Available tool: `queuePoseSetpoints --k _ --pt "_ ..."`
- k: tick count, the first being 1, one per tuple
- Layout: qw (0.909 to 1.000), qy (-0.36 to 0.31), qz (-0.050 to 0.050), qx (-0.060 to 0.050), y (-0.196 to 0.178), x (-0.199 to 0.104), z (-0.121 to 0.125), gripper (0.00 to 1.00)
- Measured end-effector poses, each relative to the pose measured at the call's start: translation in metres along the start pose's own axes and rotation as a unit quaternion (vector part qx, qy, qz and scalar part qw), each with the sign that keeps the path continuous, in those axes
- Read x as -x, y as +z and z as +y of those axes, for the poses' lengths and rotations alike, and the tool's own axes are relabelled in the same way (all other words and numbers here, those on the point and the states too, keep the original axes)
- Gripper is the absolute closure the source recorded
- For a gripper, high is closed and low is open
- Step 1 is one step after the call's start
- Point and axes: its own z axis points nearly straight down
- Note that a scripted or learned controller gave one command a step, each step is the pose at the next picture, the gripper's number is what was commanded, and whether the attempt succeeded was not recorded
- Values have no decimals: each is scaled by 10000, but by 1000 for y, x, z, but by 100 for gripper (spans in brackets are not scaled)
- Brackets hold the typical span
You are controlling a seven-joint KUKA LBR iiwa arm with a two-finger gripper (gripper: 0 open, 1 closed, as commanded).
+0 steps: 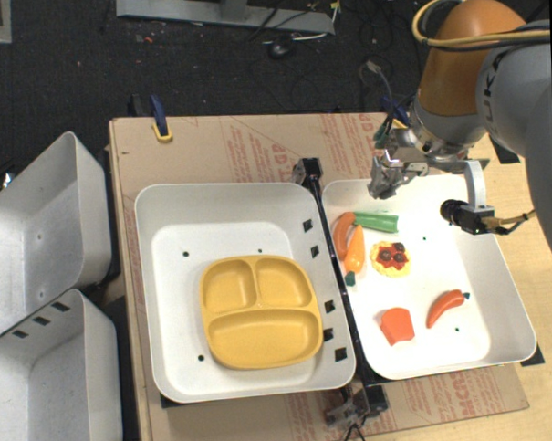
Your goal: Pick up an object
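Reaching in from the right, the grey arm (517,86) angles down and leftward across the upper corner of the right bin (498,278). Orange band sits high, above the wrist, near the top edge of view. Wrist tilts toward the bin's far left corner.

Gripper (381,185) hangs over the bin's back edge, tips pointing down. Nothing seen between the fingers. Finger spread: cannot tell, too small and dark against the metal.

Right bin contents: green piece (376,222) lying flat, just below the gripper, near but apart from it. Orange carrot (353,248) beside the green piece's left end, along the bin's left wall. Small yellow round with dark red spots (391,257) mid-bin. Orange-red block (397,324) lower down. Red pepper (446,306) to its right, tilted.

Left bin (168,265) holds a yellow divided plate (260,311), three compartments, lying flat at centre.

A black fitting (466,214) on a cable hangs over the right bin's upper right.
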Motion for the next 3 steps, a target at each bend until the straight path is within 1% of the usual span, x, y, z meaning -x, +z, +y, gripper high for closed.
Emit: queuePoseSetpoints --k 1,2,3 --pt "10000 -6 2 2 -5 -65 -2 100" --pt "10000 -4 0 14 -18 -121 -4 100" --pt "10000 1 -2 -3 -9 -174 -8 100"
